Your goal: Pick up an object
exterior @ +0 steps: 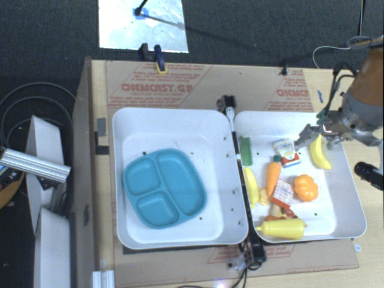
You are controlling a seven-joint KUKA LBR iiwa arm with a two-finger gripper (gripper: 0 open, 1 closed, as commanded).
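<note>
You had the pincer above the right bin, its state impossible to tell. Just below lay the toy banana: light, stiff, slick; you'd best pinch across its middle.

Blue tray in left bin — pincer hangs beside banana in right bin.
</note>
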